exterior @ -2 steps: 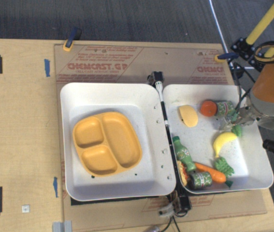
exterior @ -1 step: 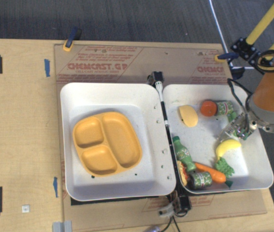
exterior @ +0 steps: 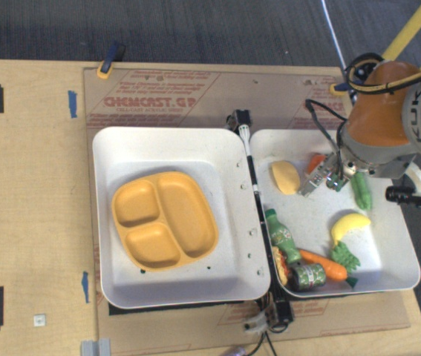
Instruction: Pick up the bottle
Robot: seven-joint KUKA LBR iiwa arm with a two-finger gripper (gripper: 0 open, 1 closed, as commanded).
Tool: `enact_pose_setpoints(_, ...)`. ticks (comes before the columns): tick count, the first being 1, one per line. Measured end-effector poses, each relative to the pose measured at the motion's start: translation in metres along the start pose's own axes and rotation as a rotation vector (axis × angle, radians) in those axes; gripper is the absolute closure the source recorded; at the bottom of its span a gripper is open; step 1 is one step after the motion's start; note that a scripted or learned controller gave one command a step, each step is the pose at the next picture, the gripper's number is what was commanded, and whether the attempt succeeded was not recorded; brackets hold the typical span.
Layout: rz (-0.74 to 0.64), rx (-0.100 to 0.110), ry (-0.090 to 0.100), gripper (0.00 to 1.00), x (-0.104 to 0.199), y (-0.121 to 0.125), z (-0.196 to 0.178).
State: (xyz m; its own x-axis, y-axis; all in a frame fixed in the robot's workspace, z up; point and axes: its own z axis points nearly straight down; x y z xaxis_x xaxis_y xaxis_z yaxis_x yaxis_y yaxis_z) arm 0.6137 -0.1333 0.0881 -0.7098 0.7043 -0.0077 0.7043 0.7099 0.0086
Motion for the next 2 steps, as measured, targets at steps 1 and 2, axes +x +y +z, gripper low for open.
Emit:
enact_pose_setpoints(1,-0.215,0.001,-0.001,1.0,0.006,0.047,0.0)
enact_pose_setpoints(2,-0.476,0.001,-0.001,1.0,0.023,0.025,-0.001)
